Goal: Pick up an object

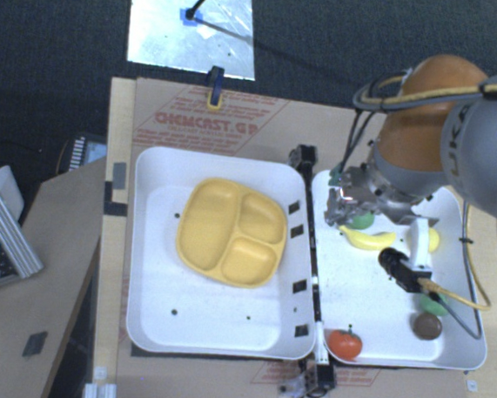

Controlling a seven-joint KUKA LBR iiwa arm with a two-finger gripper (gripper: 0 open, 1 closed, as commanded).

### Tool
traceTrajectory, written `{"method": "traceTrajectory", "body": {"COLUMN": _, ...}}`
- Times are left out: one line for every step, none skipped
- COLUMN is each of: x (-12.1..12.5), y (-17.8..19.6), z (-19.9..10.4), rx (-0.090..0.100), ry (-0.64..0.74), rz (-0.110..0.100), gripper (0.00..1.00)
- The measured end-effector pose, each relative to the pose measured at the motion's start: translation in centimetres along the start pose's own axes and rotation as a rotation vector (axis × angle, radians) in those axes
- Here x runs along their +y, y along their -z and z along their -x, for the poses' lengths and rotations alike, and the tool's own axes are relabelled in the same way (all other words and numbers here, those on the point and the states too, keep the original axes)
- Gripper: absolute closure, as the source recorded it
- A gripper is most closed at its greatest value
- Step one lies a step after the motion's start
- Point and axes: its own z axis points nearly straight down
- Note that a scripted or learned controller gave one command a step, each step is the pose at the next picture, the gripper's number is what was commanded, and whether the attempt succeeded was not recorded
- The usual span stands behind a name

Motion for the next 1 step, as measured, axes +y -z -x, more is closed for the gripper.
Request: {"method": "traceTrajectory", "body": {"x": 0.53, "y": -0.80, "z": -5.94, "rx": 0.000, "ry": 0.000, "rz": 0.001, "gripper": 1.00}}
